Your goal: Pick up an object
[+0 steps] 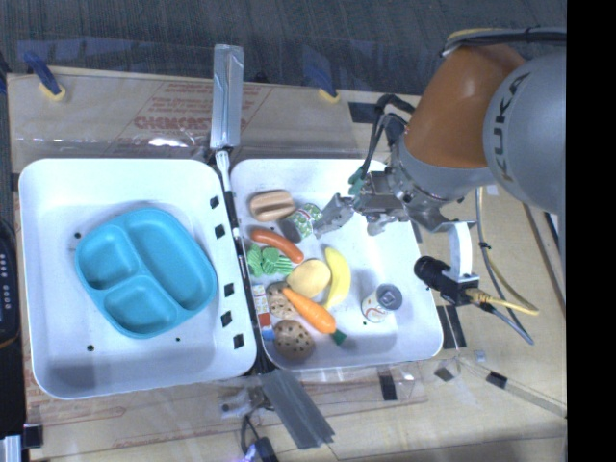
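Two shallow white plastic bins sat side by side on the bench in the camera view. The left bin [38, 258] carried a light blue plastic tray with three compartments [144, 270], lying tilted toward that bin's middle.

The right bin [409, 325] carried a crowd of toy foods gathered against its left wall. A tan hot-dog bun with a brown filling [271, 203] lay nearest the far left corner, and just below it an orange-red sausage [277, 243] lay at a slant. A green leafy piece [262, 262] sat beside the sausage against the left wall. A pale yellow rounded fruit [310, 279] touched a curved yellow banana [337, 275] on its right. An orange carrot with a green tip [312, 310] lay slanted below them, and a brown speckled cookie [293, 340] rested near the bin's near left corner. A small round white and grey can [382, 301] stood apart toward the near right corner.

The grey arm with the orange band [460, 114] reached over the right bin's far right side. Its gripper [335, 214] hung low beside a small green and white item [305, 221], just right of the bun; whether its fingers were parted or gripped anything could not be told.
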